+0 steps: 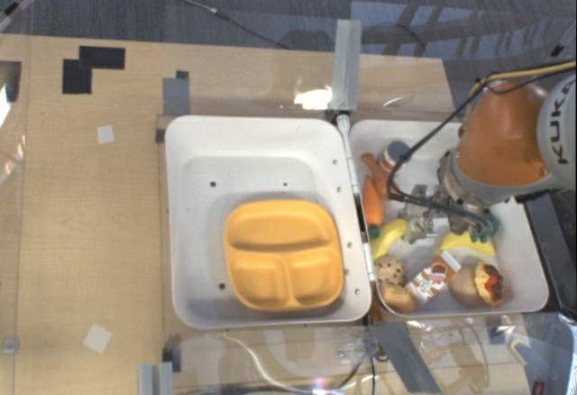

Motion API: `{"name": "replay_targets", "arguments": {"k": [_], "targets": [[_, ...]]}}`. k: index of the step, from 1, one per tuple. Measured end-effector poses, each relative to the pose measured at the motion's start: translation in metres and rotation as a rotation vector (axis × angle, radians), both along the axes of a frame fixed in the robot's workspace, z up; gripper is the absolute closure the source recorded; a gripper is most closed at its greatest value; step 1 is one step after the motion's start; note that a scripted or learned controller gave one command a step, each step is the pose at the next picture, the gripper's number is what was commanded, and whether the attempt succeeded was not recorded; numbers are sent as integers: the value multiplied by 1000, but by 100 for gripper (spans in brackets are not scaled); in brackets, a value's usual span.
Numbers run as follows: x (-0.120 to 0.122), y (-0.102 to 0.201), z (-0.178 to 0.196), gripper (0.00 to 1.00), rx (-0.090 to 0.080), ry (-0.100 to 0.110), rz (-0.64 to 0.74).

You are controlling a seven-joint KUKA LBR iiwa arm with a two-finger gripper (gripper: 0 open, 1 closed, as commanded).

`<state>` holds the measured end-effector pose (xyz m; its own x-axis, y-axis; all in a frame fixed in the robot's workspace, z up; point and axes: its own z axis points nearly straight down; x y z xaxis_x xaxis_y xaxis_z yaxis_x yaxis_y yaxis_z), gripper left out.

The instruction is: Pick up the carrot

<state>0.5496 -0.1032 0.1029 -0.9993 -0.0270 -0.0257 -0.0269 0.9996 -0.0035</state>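
The carrot [371,201], orange and slim, lies along the left wall of the right bin [532,285], pointing toward the bin's far end. My gripper [422,225] hangs low over the middle of that bin, a short way right of the carrot and just above a yellow banana [389,236]. The arm's orange band [500,142] sits above it and hides part of the bin floor. Nothing is seen held in the gripper.
The right bin also holds a cookie [389,270], a snack packet [430,280], a pastry [478,283], a yellow piece [469,243] and a small round item [397,152]. A yellow divided plate [284,253] lies in the left bin [198,159].
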Motion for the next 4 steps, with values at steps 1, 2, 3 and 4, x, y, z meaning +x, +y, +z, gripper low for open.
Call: {"name": "replay_targets", "arguments": {"k": [1, 2, 3, 4], "targets": [[7, -2, 9, 100, 3, 18, -9], [-35, -51, -13, 100, 3, 10, -113], [-55, -43, -13, 100, -4, 4, 127], [-20, -87, 10, 100, -5, 14, 248]]}}
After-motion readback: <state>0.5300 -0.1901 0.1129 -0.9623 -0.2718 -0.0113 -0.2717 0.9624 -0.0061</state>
